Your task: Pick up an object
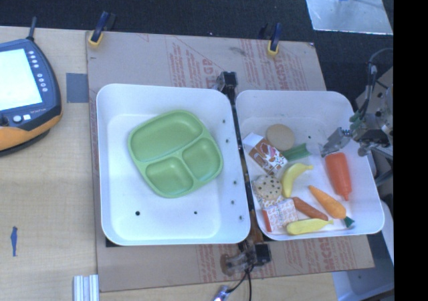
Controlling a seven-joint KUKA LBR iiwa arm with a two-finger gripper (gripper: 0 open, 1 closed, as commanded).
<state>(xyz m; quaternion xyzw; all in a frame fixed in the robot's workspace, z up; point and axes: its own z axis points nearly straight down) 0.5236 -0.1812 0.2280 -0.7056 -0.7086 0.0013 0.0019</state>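
The gripper [342, 138] sits low at the right bin's [361, 225] far side (fingers too blurry to tell), just above a big carrot [339, 174]; snack packet [268, 157] writing unreadable

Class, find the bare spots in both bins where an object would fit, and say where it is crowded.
Free: the left white bin around the green divided plate, widest along its near edge. Also the right white bin behind the round tan biscuit. Crowded: the toy food from the yellow banana forward.
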